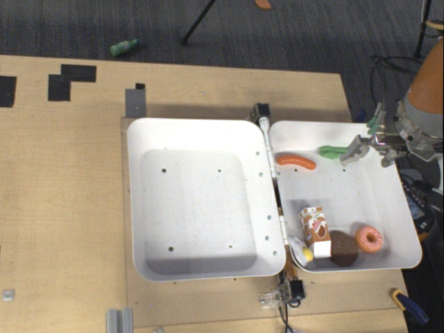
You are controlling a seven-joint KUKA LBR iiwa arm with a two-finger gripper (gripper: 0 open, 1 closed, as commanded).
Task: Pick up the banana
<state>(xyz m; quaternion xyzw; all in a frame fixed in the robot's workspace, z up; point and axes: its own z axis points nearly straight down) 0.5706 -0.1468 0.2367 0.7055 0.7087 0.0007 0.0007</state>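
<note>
The banana (304,253) lies in the front left corner of the right bin (395,196). Only its pale yellow end shows, tucked beside a small carton (314,225) and a chocolate donut (343,248). My gripper (369,155) hangs over the bin's back right part, far from the banana, reaching in from the right. Its fingers (353,152) stand open with nothing between them. The left fingertip is right next to a green piece (333,151).
An orange sausage-like piece (296,161) lies at the back left of the right bin, and a pink donut (369,238) at the front right. The left bin (198,144) adjoins along a central divider. Cables trail off the bench at right.
</note>
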